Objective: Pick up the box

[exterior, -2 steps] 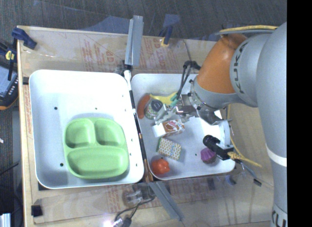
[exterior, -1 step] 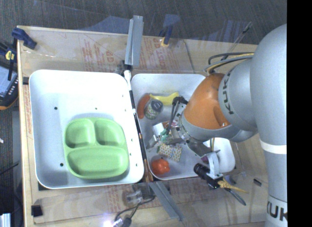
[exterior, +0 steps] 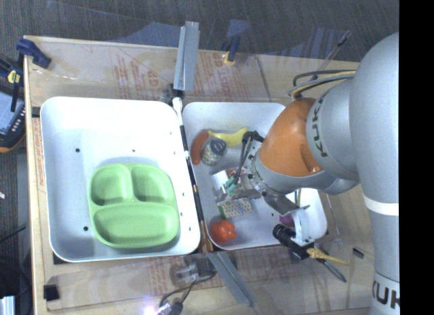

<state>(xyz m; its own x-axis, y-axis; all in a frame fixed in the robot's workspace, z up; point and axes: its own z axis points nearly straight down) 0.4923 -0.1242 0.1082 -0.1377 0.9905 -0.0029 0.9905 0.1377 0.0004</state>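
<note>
Looming closest to the lens, the grey arm with its orange band covers much of the right bin, and the gripper sits low among the clutter at that bin's middle. Whether it is released or clenched I cannot tell, since the wrist hides its working end. Just below it lies a small patterned box, the likely target, touching or nearly touching the tool. Outward from there, a red tomato-like ball rests near the bin's front edge, a round tin and a yellow banana lie toward the back, with a reddish piece beside the tin. Across the divider, the left bin carries a green divided plate, well apart from the action. Risk, as I judge it: the box lies flat and close to its neighbours, so the gripper could land off-centre, nudge it away, or close on another item instead.
</note>
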